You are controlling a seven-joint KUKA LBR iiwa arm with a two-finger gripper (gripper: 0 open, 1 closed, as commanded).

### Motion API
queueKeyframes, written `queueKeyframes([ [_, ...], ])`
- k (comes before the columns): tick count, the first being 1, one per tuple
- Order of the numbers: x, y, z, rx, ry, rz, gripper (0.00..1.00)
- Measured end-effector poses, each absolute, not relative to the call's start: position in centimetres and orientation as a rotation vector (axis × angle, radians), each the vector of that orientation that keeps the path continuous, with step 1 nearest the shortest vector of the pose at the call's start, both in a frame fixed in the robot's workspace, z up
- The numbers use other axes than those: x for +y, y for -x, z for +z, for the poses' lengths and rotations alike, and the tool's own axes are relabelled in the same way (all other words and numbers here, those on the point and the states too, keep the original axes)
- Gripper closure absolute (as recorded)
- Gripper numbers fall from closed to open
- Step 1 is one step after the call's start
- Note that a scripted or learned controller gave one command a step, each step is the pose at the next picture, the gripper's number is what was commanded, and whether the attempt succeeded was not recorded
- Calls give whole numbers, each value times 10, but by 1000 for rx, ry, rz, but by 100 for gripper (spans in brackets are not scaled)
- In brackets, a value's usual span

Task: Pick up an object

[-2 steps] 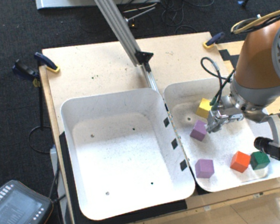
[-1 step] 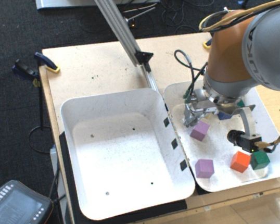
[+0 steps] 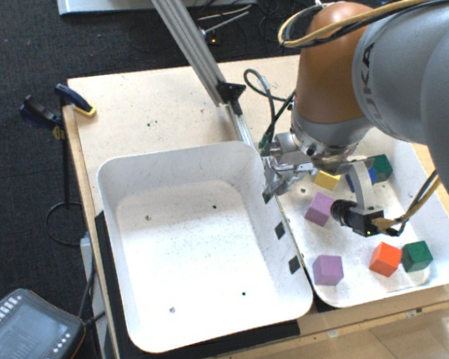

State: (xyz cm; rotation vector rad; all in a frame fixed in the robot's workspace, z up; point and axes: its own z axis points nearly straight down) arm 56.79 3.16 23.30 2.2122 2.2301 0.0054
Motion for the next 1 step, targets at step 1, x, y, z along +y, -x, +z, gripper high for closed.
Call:
queueKeyframes([
  [1,72,-596,235,2228,-2213,5,100],
])
